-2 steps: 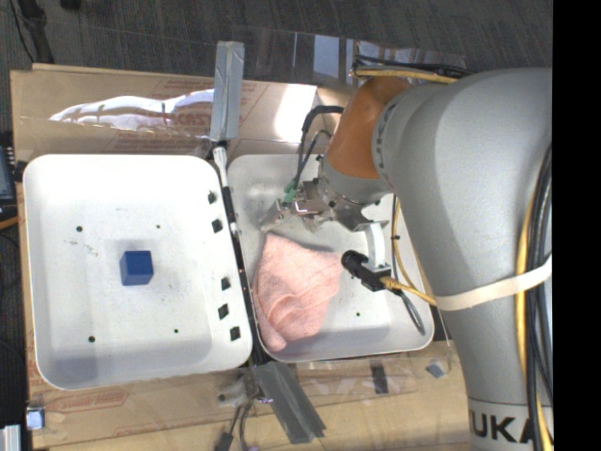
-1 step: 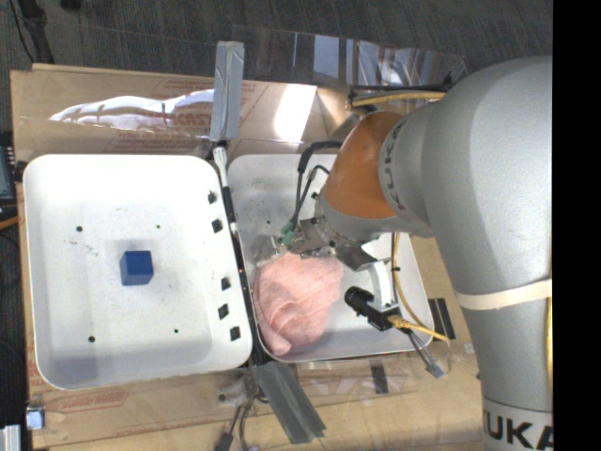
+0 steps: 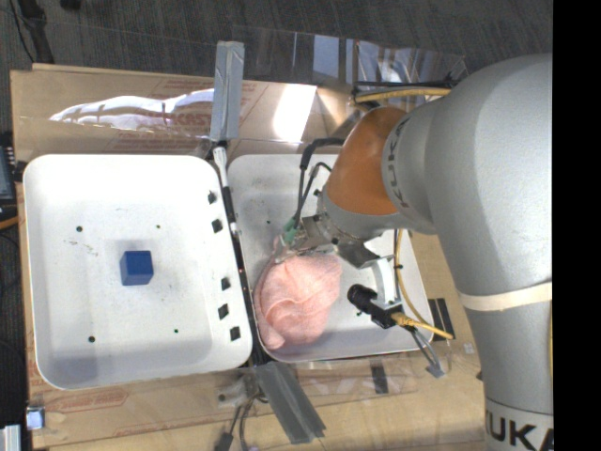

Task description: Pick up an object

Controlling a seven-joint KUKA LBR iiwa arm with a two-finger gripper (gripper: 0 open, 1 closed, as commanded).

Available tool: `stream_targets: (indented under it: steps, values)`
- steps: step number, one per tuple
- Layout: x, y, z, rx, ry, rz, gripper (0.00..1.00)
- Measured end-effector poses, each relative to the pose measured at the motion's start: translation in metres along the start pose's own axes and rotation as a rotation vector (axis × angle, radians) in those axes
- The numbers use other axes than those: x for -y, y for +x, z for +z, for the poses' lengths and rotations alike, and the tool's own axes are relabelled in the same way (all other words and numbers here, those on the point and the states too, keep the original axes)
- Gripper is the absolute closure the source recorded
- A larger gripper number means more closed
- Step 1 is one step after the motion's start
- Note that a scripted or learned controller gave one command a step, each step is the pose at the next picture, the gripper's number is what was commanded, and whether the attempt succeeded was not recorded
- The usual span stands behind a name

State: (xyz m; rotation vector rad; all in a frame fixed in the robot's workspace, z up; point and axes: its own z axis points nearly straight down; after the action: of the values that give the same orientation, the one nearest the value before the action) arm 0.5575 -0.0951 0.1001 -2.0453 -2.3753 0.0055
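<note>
Two bins, and the arm reaches into the right one.
Its gripper [image 3: 299,236] sits at the top edge of the pink soft lump [image 3: 297,299] in the right bin [image 3: 252,181] (claw state cannot be told); a centred descent should grip better. A blue cube [image 3: 137,267] lies in the left bin [image 3: 56,186].

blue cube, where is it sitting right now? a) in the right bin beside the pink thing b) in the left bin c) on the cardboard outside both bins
b: the blue cube sits alone on the floor of the left bin, while the pink fluffy object lies in the right bin under the arm.
</note>
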Motion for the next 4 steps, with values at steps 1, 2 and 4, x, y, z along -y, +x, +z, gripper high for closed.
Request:
stream_targets:
  steps: [1,2,4]
  values:
    - [-0.101,0.031,-0.092,0.002,-0.005,0.173,1.00]
    - [-0.101,0.031,-0.092,0.002,-0.003,0.173,0.00]
    - [-0.055,-0.055,0.005,0.003,-0.008,-0.018,0.00]
